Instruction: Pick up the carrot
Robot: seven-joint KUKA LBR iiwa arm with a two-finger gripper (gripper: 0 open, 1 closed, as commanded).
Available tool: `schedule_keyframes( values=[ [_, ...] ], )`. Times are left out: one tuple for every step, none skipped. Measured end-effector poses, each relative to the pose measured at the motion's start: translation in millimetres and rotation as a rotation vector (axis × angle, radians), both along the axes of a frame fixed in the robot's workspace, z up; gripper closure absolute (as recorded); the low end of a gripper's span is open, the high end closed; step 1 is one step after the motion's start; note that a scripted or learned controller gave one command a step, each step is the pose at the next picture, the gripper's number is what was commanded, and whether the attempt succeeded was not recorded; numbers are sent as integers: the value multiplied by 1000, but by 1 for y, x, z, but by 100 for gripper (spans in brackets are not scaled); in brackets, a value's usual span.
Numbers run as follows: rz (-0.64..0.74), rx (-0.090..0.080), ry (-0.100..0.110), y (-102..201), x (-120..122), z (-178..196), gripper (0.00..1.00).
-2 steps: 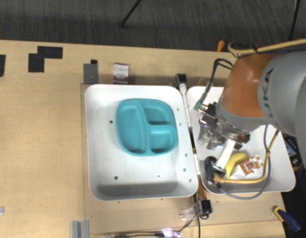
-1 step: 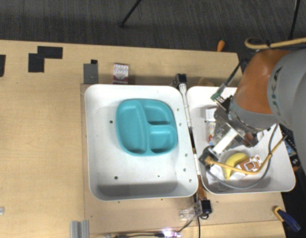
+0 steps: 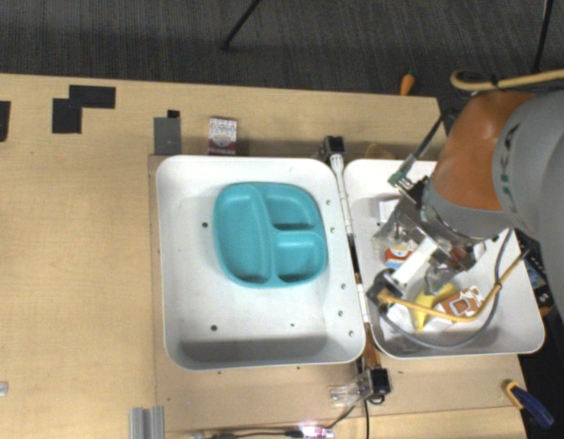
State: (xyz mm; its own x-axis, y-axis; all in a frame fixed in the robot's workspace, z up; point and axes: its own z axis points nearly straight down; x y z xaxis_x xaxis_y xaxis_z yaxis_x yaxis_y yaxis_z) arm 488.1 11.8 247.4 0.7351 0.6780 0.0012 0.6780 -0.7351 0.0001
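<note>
Orange carrot lies just beside the end effector, whose state cannot be told.

Soft, even light fell from overhead, bright on the pale bench and the left bin, whose near wall held a grey shadow. The arm, close to the camera at the right, looked soft and perhaps out of focus, and it dimmed the clutter in the right bin. The far floor lay dark.

Teal divided plate centred in left bin; small patterned cube on bench behind.
</note>
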Motion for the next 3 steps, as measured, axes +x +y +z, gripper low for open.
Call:
schedule_keyframes(
  values=[
    [15,1,0,1,1,10,100],
    [16,0,1,1,1,10,0],
    [19,0,-2,-17,1,27,0]
  ],
)
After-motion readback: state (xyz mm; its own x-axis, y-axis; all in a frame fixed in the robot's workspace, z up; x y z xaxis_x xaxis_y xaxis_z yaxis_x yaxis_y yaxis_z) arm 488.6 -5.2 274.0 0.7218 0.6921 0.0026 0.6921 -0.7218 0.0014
